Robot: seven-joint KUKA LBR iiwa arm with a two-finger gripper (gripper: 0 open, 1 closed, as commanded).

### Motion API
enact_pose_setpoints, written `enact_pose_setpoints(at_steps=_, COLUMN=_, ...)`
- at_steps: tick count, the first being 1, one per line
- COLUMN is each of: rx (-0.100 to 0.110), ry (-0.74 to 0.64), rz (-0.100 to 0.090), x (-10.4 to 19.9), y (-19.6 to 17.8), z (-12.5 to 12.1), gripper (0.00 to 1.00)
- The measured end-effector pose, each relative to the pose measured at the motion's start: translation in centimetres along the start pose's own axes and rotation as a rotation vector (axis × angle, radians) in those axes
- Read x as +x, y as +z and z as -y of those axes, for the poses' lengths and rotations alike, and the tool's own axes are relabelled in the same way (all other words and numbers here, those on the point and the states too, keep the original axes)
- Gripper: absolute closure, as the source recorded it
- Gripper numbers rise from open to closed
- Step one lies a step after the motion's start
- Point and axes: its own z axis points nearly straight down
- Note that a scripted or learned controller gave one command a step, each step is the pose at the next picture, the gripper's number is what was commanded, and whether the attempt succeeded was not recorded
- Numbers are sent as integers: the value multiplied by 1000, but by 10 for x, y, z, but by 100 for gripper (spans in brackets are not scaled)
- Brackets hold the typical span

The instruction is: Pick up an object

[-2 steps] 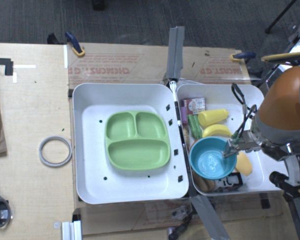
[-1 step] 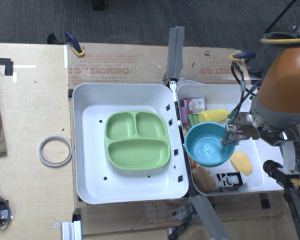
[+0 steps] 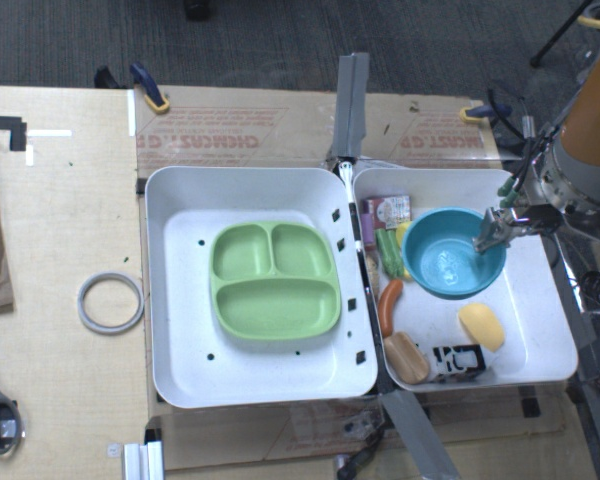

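Camera view: the tool (image 3: 493, 230) sits at the right rim of the round blue plastic bowl (image 3: 448, 256), in the right-hand white bin (image 3: 550, 308), centre-right of frame. The bowl's centre lies just left of and below the tool. Fingers appear to straddle the rim; whether they pinch it, I cannot tell.

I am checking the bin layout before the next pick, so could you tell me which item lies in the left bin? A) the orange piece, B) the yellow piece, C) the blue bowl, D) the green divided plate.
D: the green divided plate lies in the left bin, whereas the blue bowl sits in the right bin.
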Motion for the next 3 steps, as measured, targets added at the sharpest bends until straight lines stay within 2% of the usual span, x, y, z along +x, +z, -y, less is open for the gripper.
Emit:
enact_pose_setpoints(at_steps=1, rx=1, ry=-88, rz=-3, x=-9, y=121, z=1, gripper=100)
enact_pose_setpoints(at_steps=2, rx=-1, ry=-181, rz=0, x=-5, y=14, z=-58, gripper=100)
enact_pose_setpoints(at_steps=3, rx=-3, ry=-392, rz=1, x=-69, y=-28, z=-78, gripper=100)
